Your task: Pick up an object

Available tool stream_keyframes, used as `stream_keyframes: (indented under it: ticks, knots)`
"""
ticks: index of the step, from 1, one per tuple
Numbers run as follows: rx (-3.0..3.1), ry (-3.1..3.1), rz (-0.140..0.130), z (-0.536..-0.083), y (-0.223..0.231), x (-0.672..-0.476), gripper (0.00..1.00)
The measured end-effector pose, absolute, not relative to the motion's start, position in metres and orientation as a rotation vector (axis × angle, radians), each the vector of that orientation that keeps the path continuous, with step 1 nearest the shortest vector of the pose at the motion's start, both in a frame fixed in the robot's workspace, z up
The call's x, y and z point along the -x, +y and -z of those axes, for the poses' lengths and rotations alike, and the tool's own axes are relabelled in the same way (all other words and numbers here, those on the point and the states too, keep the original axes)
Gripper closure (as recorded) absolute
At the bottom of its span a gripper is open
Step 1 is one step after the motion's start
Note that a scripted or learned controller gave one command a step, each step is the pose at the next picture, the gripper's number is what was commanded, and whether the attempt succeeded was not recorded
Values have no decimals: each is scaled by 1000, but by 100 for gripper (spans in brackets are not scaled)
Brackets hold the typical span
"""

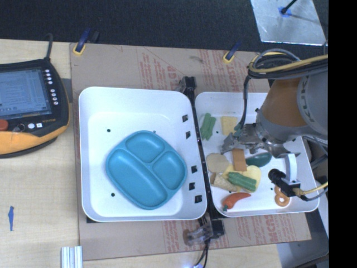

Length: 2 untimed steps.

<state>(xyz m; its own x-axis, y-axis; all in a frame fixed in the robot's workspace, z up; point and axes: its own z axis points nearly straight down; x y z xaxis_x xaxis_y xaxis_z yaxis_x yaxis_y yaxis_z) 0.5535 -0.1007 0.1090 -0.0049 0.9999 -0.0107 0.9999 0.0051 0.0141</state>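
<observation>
From the overhead camera, the arm [290, 102] is reaching in from the right and hanging low over the right bin [254, 210], with the gripper [241, 141] down among the toy food pile. Honestly can't tell what the pincer is doing, the metal bits blur into the clutter, so whether it's got anything is a no-call from me. Right under it there's a tan brown stick [239, 159], and just beside that a dark teal piece [258, 159]. Below those sit a green veggie [241, 180] on top of a yellow piece [252, 173], a beige round thing [217, 162], and a red pepper [236, 199] near the front wall. Up toward the back are a green bean [207, 125] and a pale yellow square [228, 124]. The left bin [95, 102] just has a blue divided plate [146, 169] sitting in it. My read: it's at the reach-down stage, nothing visibly lifted, so the grab and the lift are both left.
</observation>
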Motion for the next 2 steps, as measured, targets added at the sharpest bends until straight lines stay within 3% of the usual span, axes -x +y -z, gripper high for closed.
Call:
stream_keyframes:
  ticks: [1,2]
  knots:
    - [-2214,2228,3,-91,-94,-564,0]
    - [-2220,2229,6,-92,-93,-555,0]
